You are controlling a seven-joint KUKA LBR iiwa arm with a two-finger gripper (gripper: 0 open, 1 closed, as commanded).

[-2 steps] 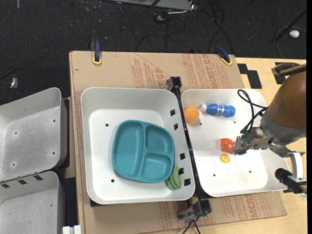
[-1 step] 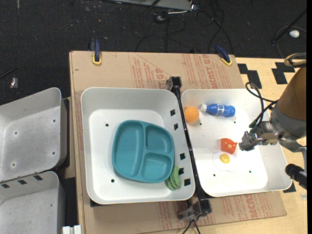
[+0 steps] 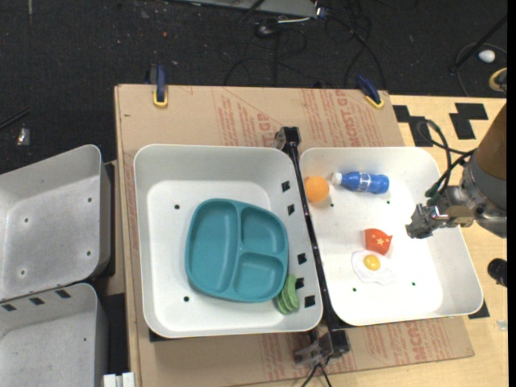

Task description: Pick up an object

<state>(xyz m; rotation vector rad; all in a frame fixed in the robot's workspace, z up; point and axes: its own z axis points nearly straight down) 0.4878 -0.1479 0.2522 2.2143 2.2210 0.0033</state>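
Gripper: hanging over right bin; too small & dark, jaw state can't tell. Arm running off frame edge. Red block sitting just left of jaws, fried egg below-left, bottle & orange ball further up-left. Green item peeking half-hidden under teal tray.

honestly I'm looking pretty industrial today: my arm is wearing a rounded grey casing with a tan-orange band glowing just above the wrist. Thin black cables are looping off my wrist section. My small dark two-finger metal gripper is showing a silvery block behind it, with a few tiny bright specks I can't quite make out.
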